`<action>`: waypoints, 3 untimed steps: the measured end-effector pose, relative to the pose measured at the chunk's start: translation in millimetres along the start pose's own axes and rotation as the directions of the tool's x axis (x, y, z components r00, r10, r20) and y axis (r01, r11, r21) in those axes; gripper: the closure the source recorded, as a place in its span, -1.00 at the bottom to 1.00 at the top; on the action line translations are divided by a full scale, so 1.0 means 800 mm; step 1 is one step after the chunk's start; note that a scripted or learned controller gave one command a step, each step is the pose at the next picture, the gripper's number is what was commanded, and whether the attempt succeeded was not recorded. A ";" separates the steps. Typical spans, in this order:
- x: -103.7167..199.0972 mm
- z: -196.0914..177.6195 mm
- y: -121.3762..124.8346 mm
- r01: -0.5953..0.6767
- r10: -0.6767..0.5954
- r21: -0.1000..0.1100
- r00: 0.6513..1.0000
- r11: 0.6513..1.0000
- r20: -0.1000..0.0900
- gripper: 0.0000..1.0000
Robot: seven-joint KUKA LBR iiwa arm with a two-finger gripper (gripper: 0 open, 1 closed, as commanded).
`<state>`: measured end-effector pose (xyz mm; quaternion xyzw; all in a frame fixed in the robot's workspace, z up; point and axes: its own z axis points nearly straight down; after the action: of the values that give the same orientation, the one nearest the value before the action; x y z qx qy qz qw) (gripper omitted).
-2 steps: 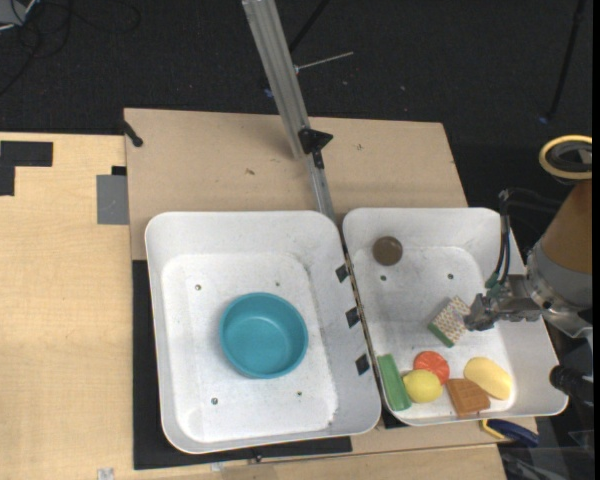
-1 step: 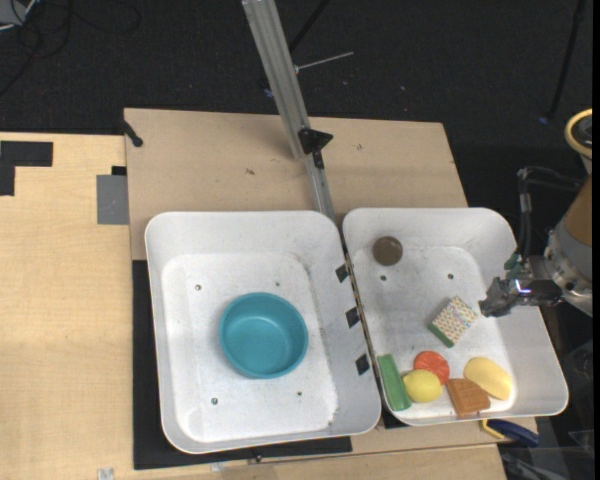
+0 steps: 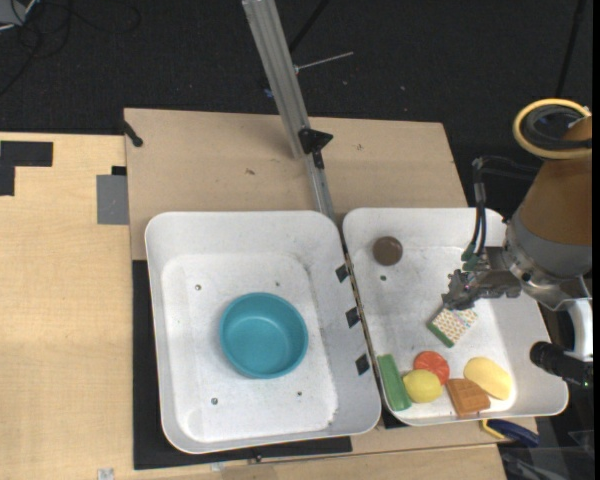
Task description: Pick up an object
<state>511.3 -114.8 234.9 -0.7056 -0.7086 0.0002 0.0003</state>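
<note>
End effector (image 3: 464, 293) hovering over patterned card (image 3: 454, 323) in right bin (image 3: 410, 230); grip state: cannot tell. Risk: flat card slipping out.

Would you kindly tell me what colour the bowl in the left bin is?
Teal blue; the bowl shows plainly in the camera view.

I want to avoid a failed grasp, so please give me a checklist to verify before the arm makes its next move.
1. Gripper is above the right bin: ok.
2. Checkered card lies just under the gripper: ok.
3. Card is between the fingers: cannot tell.
4. Brown ball is away from the gripper: ok.
5. Red ball sits near the card, apart from it: ok.
6. Teal bowl rests in the left bin, out of the way: ok.
</note>
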 end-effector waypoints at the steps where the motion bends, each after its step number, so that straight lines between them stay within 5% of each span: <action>1: 0.061 -0.010 0.018 0.000 0.000 -0.001 1.000 1.000 0.000 1.00; 3: 0.189 -0.008 0.031 0.000 0.000 0.001 1.000 1.000 0.000 1.00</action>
<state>535.6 36.6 241.4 -0.7058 -0.7085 0.0004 0.0006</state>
